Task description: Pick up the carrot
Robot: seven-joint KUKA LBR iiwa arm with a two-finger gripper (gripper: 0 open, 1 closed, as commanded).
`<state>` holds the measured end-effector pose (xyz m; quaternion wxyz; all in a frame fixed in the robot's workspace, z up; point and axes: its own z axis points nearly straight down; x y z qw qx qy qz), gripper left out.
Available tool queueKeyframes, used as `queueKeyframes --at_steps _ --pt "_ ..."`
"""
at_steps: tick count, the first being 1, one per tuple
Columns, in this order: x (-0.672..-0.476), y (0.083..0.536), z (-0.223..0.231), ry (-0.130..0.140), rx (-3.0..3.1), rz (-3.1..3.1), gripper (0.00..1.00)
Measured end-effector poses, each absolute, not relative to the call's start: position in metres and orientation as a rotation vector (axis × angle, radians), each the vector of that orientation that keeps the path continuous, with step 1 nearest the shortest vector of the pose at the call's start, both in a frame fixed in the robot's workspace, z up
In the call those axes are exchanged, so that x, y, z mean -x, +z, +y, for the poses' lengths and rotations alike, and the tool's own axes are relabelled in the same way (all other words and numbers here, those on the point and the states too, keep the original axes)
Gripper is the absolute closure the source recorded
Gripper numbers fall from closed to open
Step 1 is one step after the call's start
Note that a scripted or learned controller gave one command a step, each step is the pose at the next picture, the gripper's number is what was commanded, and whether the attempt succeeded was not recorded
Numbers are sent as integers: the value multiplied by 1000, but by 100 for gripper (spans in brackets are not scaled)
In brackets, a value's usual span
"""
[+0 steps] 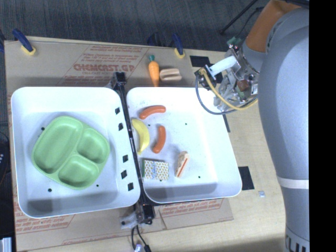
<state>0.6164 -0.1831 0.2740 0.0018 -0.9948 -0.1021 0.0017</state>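
The carrot [153,72], orange with a green top, lies on the cardboard just behind the right bin [210,140], outside it and pointing toward its back wall. My gripper [229,85] hovers over the right bin's back right corner, wrapped in yellow and grey cables, well to the right of the carrot and apart from it. Nothing visible hangs from the gripper.
A small bun [170,75] lies right beside the carrot. The right bin holds two sausages [152,111] [159,138], a banana [140,134], a sandwich wedge [181,164] and a patterned packet [155,169]. A green divided plate [71,151] sits in the left bin [26,193].
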Motion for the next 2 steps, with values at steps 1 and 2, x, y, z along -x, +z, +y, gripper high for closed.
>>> queueKeyframes --at_steps 1,2 --pt "-575 231 -102 11 3120 -329 100" --pt "-606 299 -132 5 3122 -324 100"
